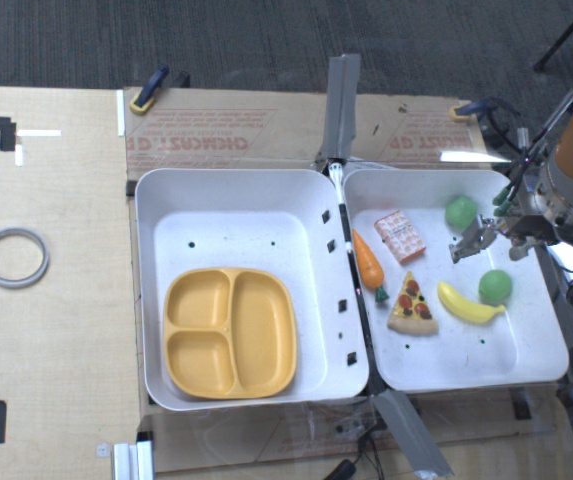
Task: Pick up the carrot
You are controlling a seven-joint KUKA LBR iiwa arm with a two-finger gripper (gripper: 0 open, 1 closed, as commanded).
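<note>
Right now my gripper (493,238) hangs over the right bin (466,363), toward its far right side, with my two fingers spread apart and nothing between them. One fingertip points left at the open floor, the other sits lower right, near the bin's right wall.

My target, the carrot (367,259), lies well apart from me on the opposite side of this bin. It rests lengthwise right along the left wall, orange body pointing away from the camera and green stub toward the near edge. That wall leaves almost no room on its left; its right side is open floor.

Between the carrot and me sit a pink carton (400,236), tilted, and a pizza slice (412,306) just beside the carrot's green end. A banana (469,304) lies right of the pizza, touching or nearly touching a green ball (495,286) under my lower finger. Another green ball (460,211) sits near the far wall, just left of me.

Open floor stretches across the near part of the right bin.

Over in the left bin (156,218) a yellow divided plate (231,330) fills the near half. A roll of tape (10,256) rests on the bench (56,368) well to the left.
</note>
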